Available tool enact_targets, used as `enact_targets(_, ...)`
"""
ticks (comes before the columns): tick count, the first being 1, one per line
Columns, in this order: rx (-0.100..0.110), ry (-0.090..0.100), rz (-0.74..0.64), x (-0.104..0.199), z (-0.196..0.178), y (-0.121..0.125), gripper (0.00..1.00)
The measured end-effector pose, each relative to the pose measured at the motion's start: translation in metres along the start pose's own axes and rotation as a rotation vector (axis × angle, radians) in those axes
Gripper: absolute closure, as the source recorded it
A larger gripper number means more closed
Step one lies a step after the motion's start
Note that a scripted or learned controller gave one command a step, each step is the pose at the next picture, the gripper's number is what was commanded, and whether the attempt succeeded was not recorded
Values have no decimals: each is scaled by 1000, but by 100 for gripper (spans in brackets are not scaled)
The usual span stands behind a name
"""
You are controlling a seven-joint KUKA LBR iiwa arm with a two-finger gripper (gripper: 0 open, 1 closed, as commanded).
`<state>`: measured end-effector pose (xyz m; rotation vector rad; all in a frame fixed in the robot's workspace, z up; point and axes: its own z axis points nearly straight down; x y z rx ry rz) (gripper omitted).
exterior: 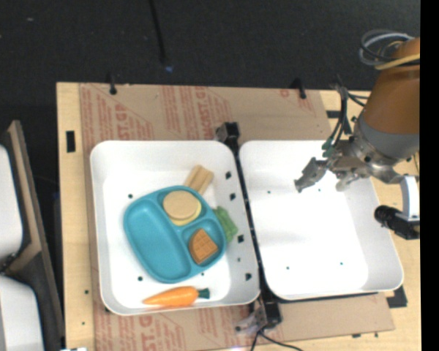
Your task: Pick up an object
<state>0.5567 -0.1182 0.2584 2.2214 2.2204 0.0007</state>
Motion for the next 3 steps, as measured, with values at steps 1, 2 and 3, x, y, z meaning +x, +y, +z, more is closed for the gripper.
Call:
enact_targets(1, 2, -1, 2, -27, 16, 14, 0)
enact_targets(2, 0, 0, -2, -31, 15, 116, 0)
enact_targets(3, 6, 0, 2, -61, 87, 131, 0)
